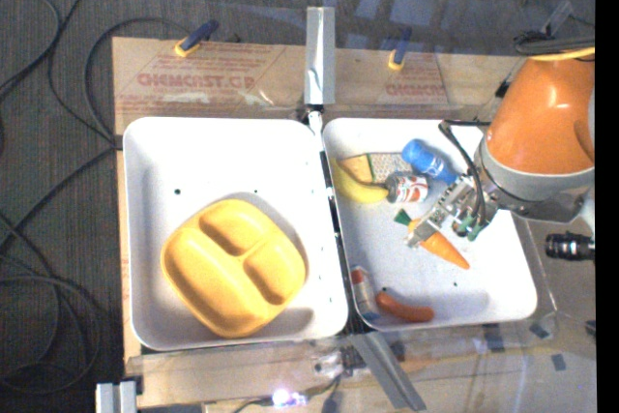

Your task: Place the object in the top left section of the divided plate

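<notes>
A robotics lab: clamped cardboard (222,77), loose cables (58,63) on carpet, taped bins (145,208).

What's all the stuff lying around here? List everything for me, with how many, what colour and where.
Bins: two, white, side by side on the bench.
Divided plate: one, yellow, in the left bin.
Banana: one, yellow, right bin, upper left.
Bottle: one, blue, right bin, top.
Carrot: one, orange, right bin, middle.
Sausage: one, reddish, right bin, near front edge.
Clamps: two, blue and yellow, on the back board.
Cables: several, dark, on the floor.
Arm: one, grey and orange, from the right.
Gripper: one, dark, just above the carrot.
</notes>
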### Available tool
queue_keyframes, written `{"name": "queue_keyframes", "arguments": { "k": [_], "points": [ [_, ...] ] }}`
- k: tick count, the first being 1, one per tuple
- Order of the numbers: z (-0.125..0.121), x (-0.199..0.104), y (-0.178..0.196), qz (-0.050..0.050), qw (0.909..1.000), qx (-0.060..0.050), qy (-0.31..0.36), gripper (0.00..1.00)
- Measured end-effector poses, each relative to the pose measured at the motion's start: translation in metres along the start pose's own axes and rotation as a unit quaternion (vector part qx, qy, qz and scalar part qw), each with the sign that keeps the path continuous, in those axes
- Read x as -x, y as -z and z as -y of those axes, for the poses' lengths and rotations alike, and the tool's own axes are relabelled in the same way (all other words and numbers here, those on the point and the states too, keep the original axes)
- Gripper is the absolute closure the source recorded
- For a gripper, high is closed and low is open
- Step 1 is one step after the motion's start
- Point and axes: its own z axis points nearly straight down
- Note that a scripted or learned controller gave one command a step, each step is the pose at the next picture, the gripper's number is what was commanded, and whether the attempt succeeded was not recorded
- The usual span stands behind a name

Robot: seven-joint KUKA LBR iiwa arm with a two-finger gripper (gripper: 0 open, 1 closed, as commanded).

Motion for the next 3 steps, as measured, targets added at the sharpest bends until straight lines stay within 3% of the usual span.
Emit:
{"name": "queue_keyframes", "arguments": {
  "k": [1,2,3],
  "points": [
    [-0.035,-0.035,0.075,0.001,0.9999,0.001,0.012,1.00],
    [-0.053,-0.019,-0.036,-0.001,0.9739,0.001,0.227,1.00],
    [-0.153,-0.027,-0.057,0.000,0.9564,0.001,0.292,1.00]
  ]
}}
